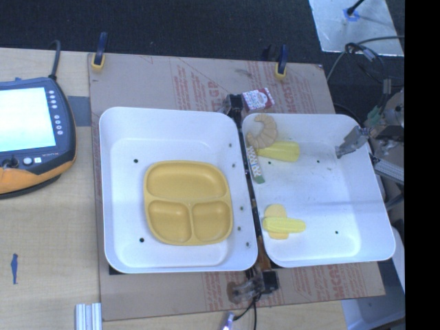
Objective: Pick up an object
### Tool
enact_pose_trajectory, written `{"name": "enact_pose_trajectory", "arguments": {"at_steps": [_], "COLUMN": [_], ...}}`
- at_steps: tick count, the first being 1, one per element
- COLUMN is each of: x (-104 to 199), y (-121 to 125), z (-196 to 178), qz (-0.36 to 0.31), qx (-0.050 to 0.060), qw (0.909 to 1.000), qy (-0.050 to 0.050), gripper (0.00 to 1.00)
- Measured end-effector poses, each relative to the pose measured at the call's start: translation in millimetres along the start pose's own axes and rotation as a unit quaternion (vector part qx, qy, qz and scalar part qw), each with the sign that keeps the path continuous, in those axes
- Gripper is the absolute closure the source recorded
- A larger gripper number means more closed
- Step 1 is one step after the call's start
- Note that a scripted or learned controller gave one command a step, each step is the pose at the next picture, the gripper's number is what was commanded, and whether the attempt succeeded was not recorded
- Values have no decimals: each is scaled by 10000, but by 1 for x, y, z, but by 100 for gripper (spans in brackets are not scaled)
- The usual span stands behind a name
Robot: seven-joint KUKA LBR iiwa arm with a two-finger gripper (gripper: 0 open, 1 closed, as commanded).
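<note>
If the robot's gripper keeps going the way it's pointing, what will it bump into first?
Probably the bare white floor of the right bin. The gripper sits at that bin's right edge, pointing down and left. The yellow corn lies farther left, though depth is hard to judge here.

Gripper (352,143) low at right edge

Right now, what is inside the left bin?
The left bin holds one yellow divided plate, its three compartments bare. Whatever the plate covers on the bin floor cannot be seen.
</note>
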State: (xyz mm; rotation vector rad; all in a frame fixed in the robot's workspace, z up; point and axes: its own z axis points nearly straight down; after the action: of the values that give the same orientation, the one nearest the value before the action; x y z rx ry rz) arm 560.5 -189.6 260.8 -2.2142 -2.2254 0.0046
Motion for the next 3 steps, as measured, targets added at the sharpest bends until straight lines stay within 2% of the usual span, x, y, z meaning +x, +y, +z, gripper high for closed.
{"name": "enact_pose_trajectory", "arguments": {"at_steps": [1,2,3], "x": [58,87,96], "y": [86,96,97], "z": [89,167,168], "qz": [-8,-13,-13], "qx": [5,9,11], "qw": [10000,10000,10000], "qy": [-3,-4,-10], "gripper": [0,0,0]}}
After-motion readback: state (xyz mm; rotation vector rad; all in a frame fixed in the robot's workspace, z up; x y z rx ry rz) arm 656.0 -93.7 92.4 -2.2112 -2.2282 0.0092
